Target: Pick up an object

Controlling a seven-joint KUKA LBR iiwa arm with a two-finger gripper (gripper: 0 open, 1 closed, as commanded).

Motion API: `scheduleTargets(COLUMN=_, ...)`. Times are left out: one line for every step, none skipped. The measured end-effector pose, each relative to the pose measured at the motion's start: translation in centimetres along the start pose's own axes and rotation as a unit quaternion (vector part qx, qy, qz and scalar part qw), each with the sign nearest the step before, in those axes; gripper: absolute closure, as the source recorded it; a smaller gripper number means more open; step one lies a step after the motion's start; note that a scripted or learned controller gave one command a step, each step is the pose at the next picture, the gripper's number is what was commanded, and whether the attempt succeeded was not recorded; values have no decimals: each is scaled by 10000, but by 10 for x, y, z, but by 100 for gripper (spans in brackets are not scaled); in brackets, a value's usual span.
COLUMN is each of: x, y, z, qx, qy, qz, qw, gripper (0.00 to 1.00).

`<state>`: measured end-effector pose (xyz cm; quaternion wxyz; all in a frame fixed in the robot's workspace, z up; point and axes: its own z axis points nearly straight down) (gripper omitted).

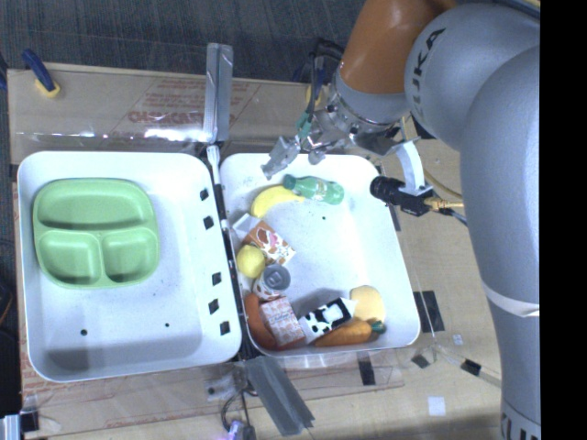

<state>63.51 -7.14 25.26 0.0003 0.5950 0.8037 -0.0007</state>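
banana (272,200) beside green bottle (315,189); lemon (250,261) below.

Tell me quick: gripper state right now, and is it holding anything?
Gripper: open, nothing between its fingers, above the far rim of the right bin, near the banana and green bottle.

A: Where is open floor in the right bin (390,246)?
B: Right of the lemon (250,261), mid-bin.
A: Obstacles?
B: Banana (272,200) and green bottle (315,189) behind the lemon; carrot (344,334) and packets crowd the front corner.
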Motion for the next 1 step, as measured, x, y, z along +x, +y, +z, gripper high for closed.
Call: scheduleTargets(x=-56, y=5, z=125, qx=15, qy=12, qz=-597, qw=9982, gripper=0)
